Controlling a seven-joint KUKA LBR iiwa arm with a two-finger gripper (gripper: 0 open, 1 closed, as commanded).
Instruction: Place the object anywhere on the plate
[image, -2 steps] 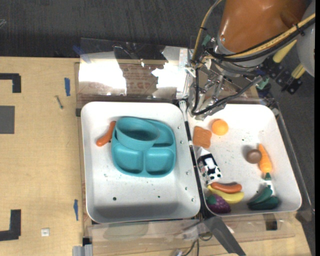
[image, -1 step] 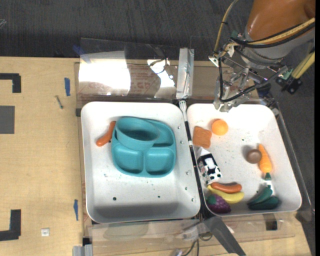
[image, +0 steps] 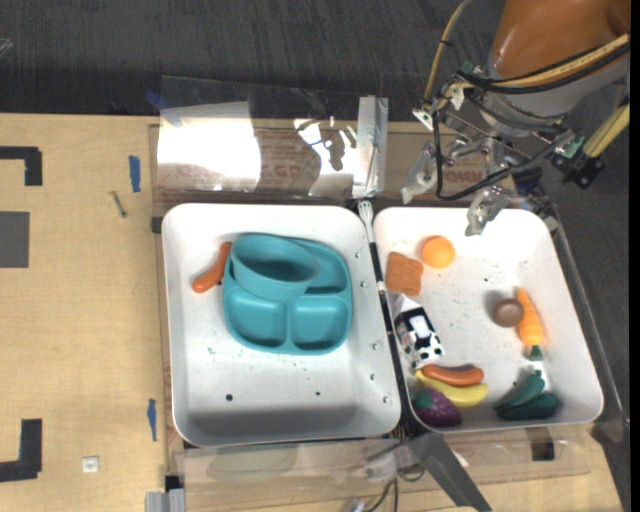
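A teal plate (image: 285, 295) with three compartments lies in the left bin (image: 200, 390), nothing in it. An orange sausage (image: 211, 268) lies slanted against the plate's left rim, on the bin floor. My gripper (image: 450, 198) hangs over the back edge of the right bin (image: 570, 300), above and just behind an orange ball (image: 437, 251). Its fingers (image: 482, 208) stand apart and open, with nothing between them.
In the right bin lie a tan square piece (image: 404, 273), a black-and-white cow toy (image: 420, 336), a brown ball (image: 507, 311), a carrot (image: 530, 322), a red sausage (image: 452, 375) on a banana (image: 465, 393), purple grapes (image: 433, 407) and a green vegetable (image: 528, 403).
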